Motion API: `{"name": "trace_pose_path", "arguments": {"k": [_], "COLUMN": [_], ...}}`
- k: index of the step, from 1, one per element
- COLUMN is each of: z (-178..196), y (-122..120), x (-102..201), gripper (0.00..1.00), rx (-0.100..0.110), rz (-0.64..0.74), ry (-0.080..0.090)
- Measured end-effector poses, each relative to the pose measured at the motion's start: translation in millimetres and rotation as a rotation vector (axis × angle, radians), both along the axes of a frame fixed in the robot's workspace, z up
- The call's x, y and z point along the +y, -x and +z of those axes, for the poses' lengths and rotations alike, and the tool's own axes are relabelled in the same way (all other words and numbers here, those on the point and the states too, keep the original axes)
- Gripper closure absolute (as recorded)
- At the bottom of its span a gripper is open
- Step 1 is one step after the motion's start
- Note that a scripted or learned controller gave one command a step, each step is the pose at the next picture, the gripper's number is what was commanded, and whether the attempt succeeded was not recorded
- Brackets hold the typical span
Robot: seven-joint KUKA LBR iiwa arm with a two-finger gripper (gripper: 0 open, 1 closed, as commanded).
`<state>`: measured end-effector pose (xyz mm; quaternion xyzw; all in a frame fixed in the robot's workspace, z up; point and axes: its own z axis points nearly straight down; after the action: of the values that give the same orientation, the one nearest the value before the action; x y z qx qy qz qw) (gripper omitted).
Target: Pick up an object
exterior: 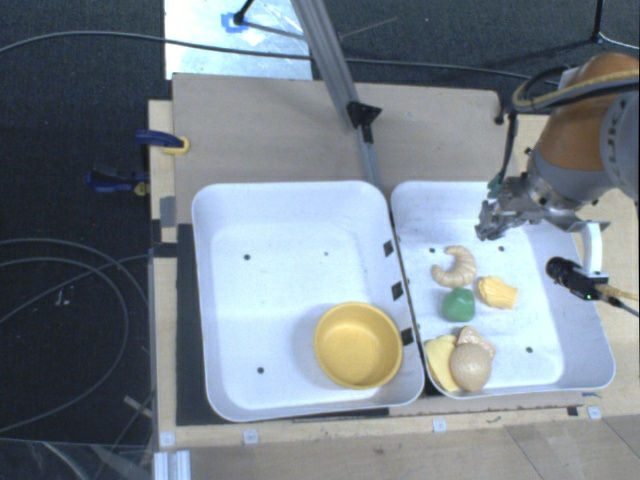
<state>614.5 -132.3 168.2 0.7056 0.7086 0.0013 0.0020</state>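
Camera view looks down on the bench, and we see two white bins side by side. The left bin (250,268) has a yellow bowl (358,344) sitting near its front right corner. The right bin (540,368) has a little pile of play food in it.

We see a tan croissant (457,265) curled up near the middle of the right bin. Just below it sits a round green thing (459,304). Next to that, to the right, is a small yellow piece (497,292). At the front of the bin a tan lumpy thing (470,360) lies on top of a flat yellow thing (440,352), and the two touch.

The arm (585,128) comes in from the right, grey with its orange band. Its gripper (495,223) hangs over the back part of the right bin, up and to the right of the croissant, and apart from it. The gripper is dark and small here, and we cannot tell how it is set. We see nothing held in it. All the food lies down in the bin.

A grey pole (325,43) slants across the top of the bench. A blue clamp (118,180) sticks out on the left side.
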Motion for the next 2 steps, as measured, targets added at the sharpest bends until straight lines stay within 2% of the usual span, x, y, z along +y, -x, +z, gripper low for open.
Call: {"name": "trace_pose_path", "arguments": {"k": [1, 2], "z": [52, 79], "y": [-9, -11], "x": [7, 7], "gripper": [1.00, 1.00], "rx": [-0.002, 0.000], "rz": [0.002, 0.003], "ry": [0.000, 0.000]}}
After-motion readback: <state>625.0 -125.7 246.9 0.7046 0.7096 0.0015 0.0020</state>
